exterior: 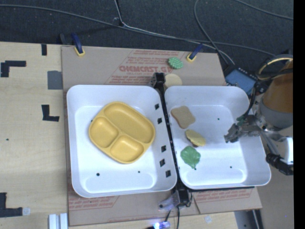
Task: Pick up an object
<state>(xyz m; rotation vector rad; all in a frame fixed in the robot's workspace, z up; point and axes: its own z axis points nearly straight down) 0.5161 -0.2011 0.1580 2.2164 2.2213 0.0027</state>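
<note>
Three small things lie in the right bin (217, 99): a tan bread-like slice (183, 116) near the divider, a yellow piece (195, 138) below it, and a green leafy piece (190, 156) lower still. My gripper (233, 135) hangs over the right side of this bin, about a hand's width right of the yellow piece. It points left and down, and nothing shows between its dark fingers. The grey arm with its orange band (279, 97) comes in from the right.
A yellow three-part plate (122, 131) lies in the left bin (78, 104). A green dotted item (175, 62) and a pale disc (173, 79) rest on the cardboard behind the bins. Cables run over the dark floor at the back.
</note>
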